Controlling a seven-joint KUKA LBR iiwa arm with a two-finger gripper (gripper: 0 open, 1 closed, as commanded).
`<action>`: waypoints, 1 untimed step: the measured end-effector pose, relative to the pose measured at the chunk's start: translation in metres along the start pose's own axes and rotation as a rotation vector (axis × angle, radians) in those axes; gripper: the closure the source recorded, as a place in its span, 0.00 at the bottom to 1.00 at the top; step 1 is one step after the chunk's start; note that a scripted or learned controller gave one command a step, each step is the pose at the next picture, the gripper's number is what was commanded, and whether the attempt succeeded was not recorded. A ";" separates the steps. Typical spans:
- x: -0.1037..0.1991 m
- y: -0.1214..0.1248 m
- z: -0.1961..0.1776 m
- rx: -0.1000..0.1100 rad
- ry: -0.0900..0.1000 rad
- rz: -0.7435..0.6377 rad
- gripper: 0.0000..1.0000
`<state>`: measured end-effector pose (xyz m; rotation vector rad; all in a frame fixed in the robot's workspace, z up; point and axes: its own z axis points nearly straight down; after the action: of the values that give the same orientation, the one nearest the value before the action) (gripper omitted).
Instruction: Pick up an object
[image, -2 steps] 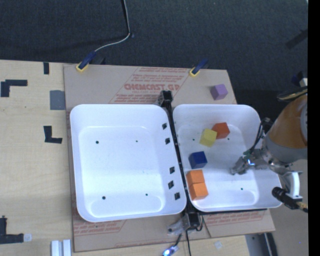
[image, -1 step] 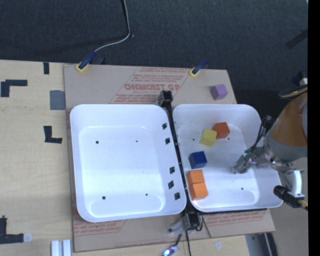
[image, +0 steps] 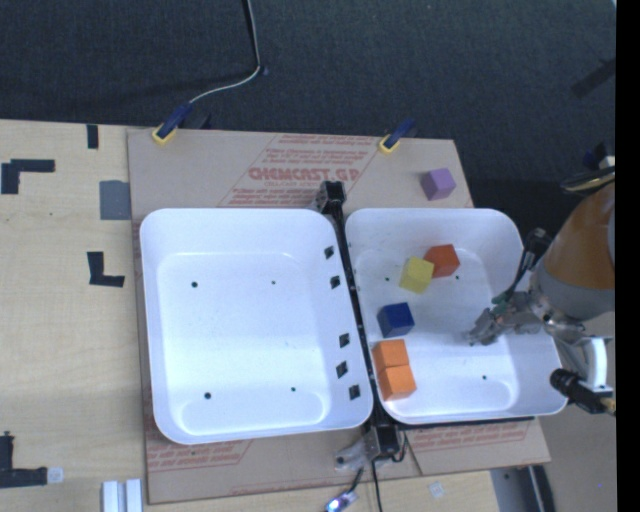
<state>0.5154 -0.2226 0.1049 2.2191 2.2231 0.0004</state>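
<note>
table (image: 60, 300): carries two white bins side by side.
left bin (image: 165, 300): beside the one with the blocks.
right bin (image: 500, 235): holds every candidate block.
tool (image: 487, 331): low over the bin floor near the right wall; grip state, cannot tell.
orange block (image: 394, 367): by the divider, well apart from the tool.
blue block (image: 396, 319): just above it.
yellow block (image: 417, 274): touching a red block (image: 442, 260).
Risk: likely closing on nothing, since no block sits at the tool.

1. The two white bins (image: 240, 235) look like smooth, faintly glossy plastic.
2. The brown board (image: 290, 170) beneath them looks like matt printed cardboard.
3. The bench (image: 60, 330) looks like pale wood.
4. The blocks, such as the blue block (image: 396, 319), look matt.
</note>
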 end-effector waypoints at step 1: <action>-0.002 0.010 0.021 0.003 0.000 0.001 1.00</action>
<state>0.5250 -0.2241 0.0841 2.2222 2.2237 -0.0029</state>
